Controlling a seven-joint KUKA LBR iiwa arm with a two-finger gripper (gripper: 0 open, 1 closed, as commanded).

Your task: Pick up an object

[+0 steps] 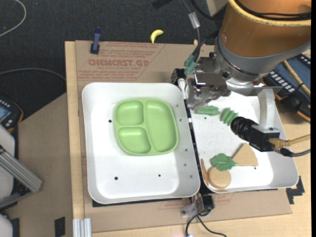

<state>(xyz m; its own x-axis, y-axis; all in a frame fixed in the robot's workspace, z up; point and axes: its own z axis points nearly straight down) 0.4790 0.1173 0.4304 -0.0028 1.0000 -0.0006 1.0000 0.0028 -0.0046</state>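
Well left of the gripper, a green divided plate lies in the left bin. The gripper hangs over the right bin; whether it is open or closed cannot be told. A flat green piece lies just beside it, perhaps touching. A ridged green piece lies just right of that.

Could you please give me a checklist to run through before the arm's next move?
1. The end effector is over the right bin: ok.
2. Target near it: ok, a green strip lies right by it.
3. Anything held: cannot tell.
4. Clearance from that bin's left wall: cannot tell, looks close.
5. The plate in the left bin is out of the way: ok.
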